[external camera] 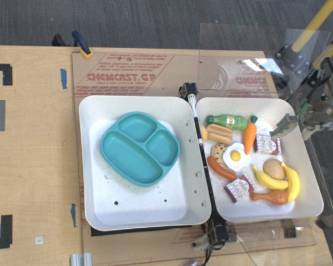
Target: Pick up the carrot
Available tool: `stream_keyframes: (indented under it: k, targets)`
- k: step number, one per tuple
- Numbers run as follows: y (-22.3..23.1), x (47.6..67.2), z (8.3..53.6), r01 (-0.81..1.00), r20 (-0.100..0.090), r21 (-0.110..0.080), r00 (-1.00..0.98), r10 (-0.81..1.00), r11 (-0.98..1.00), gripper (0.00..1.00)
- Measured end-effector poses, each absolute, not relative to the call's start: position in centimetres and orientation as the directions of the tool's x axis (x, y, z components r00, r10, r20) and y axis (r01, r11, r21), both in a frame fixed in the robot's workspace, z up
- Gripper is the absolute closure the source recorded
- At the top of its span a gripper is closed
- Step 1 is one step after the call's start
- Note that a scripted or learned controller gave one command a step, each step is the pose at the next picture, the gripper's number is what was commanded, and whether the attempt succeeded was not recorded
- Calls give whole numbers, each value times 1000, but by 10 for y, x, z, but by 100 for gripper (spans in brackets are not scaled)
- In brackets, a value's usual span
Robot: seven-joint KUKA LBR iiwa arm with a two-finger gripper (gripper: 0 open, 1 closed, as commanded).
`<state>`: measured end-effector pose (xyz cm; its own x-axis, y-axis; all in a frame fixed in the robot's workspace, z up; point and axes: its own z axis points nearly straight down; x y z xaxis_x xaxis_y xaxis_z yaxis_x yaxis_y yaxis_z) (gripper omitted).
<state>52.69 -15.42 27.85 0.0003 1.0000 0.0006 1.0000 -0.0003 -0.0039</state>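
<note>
Carrot (249,138) lies in the right bin (313,173), pointing near-far with its green top toward the far side, just right of the hot dog (220,133) and bottle (228,121), just left of a small red-and-white carton (265,143), and its tip by the fried egg (235,157). Your gripper (283,126) hangs at the bin's right edge, not yet over the carrot, and whether the jaws are spread or pressed together I cannot tell. Bring it left until it is centred over the carrot's thick middle, turn the jaws to close across its width, and come straight down so you don't nudge the carton or egg.
</note>
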Motion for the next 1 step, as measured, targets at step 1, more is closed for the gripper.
stream_keyframes:
  k: [1]
  targets:
    - [-162,602,122,998,4,-12,-53,999,53,0]
